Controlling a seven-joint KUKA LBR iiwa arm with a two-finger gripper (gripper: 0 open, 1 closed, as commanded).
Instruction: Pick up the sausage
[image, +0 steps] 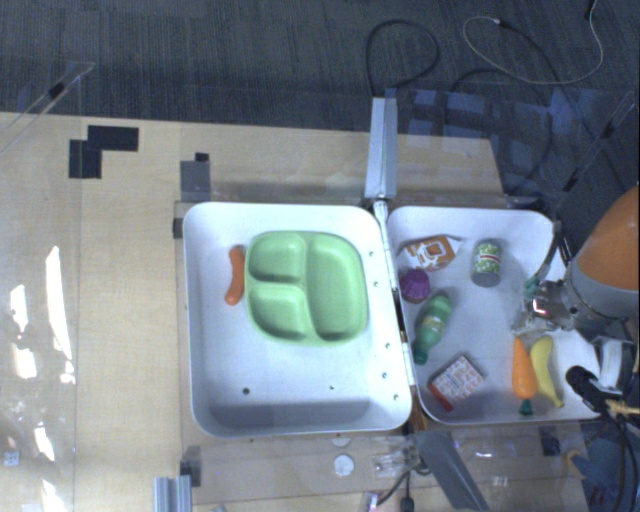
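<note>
Pale wooden desk (110, 300), two white bins: the sausage (235, 275) lies at the left bin's left wall beside the green tray (305, 285), so the arm (610, 260), waiting at right frame edge, tool state impossible to tell, should descend straddling it crosswise.

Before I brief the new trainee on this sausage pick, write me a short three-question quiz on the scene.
1. True or false: the sausage lies inside the green tray.
2. Which bin holds the sausage? A) left bin B) right bin
3. Fill in: next to the banana lies a ____.

Key
1. False; it lies on the bin floor beside the tray's left edge.
2. A
3. carrot
</note>
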